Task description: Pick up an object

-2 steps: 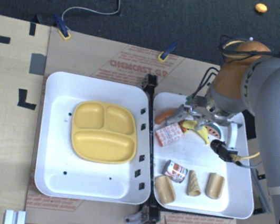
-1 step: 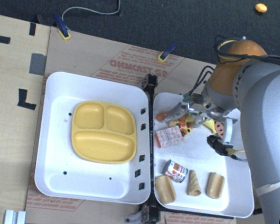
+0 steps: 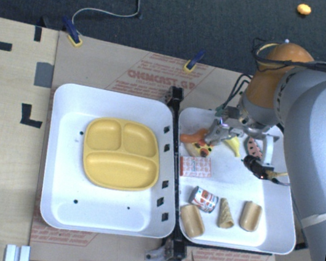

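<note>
Orange-and-yellow toy (image 3: pixel 197 140): lying in the right bin (image 3: pixel 275 237), upper left corner, beside a red-printed packet (image 3: pixel 195 165). Gripper (image 3: pixel 217 132): low over the toy's right end, seemingly touching; finger opening cannot be judged. Nothing visibly lifted. Yellow piece (image 3: pixel 232 146) lies just right. A can (image 3: pixel 204 199) and three bread-like pieces (image 3: pixel 223 214) rest nearer the front. Assessment: approach made; grasp and lift outstanding.
</note>
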Action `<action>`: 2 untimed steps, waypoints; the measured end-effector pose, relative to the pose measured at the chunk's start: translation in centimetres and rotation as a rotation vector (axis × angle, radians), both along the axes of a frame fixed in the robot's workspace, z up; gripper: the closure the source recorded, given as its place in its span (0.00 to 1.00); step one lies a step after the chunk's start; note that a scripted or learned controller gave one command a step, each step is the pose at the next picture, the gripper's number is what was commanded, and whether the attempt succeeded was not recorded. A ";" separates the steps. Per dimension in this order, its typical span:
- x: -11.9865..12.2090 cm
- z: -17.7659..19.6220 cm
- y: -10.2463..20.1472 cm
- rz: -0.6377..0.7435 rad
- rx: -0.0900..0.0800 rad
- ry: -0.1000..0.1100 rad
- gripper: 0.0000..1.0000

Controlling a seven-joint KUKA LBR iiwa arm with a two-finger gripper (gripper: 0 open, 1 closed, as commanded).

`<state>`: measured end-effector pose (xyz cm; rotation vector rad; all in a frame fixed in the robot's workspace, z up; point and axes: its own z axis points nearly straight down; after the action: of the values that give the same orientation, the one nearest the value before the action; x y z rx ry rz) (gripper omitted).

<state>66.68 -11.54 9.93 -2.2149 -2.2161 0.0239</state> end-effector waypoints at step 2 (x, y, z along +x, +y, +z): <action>0.0 -1.3 0.1 -0.003 0.007 -0.005 0.00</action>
<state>66.71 -11.44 8.66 -2.2176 -2.2114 0.0102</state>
